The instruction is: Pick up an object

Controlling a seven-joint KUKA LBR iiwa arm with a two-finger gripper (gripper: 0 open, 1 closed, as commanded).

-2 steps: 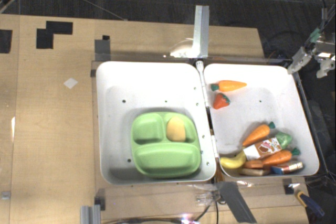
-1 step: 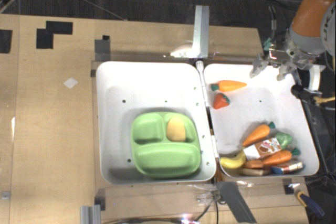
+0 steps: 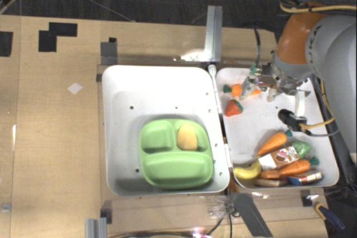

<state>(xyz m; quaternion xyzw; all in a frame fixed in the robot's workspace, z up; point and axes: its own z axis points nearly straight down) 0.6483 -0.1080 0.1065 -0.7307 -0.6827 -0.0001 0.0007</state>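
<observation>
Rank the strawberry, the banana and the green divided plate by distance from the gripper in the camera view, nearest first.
Measured from the gripper, at the top of the right bin:
1. Strawberry, just below and left of it, same bin.
2. Banana, at the right bin's bottom edge.
3. Green divided plate, in the left bin, holding a yellow piece; its near corner roughly ties the banana.

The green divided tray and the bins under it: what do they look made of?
The green tray looks like molded plastic, matte to satin: even color, rounded compartment walls, soft highlights. The left bin and right bin look like smooth white plastic or coated metal; I can't tell which. Both show a faint sheen and rounded corners.
</observation>
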